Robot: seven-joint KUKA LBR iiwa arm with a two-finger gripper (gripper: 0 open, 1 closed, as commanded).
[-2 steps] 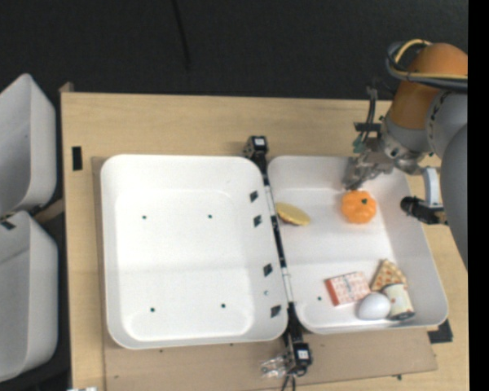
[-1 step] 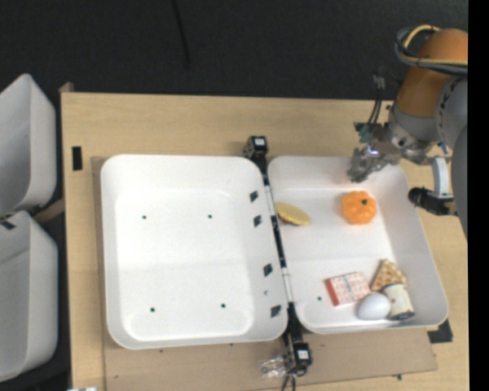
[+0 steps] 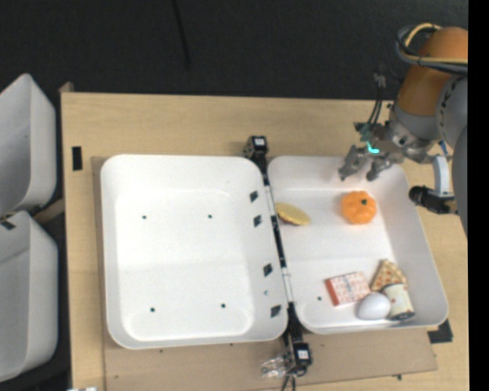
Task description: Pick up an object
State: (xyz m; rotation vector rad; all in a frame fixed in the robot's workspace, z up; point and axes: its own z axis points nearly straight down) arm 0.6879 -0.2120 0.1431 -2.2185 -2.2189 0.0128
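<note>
step: approach, nothing grasped | hand (image 3: 367, 169) spread open, bare, hanging just behind pumpkin (image 3: 359, 208) in right bin (image 3: 420, 243) | next: drop lower, straddle pumpkin, close | cluster nearer than pumpkin untouched

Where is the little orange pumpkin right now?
The orange pumpkin sits in the right bin, toward its far side, just below the pincer and to the right of the yellow piece.

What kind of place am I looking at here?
Probably a robotics lab's test bench: a robot arm reaches over two white bins on a wooden bench, the right one holding small props like a toy pumpkin.
</note>
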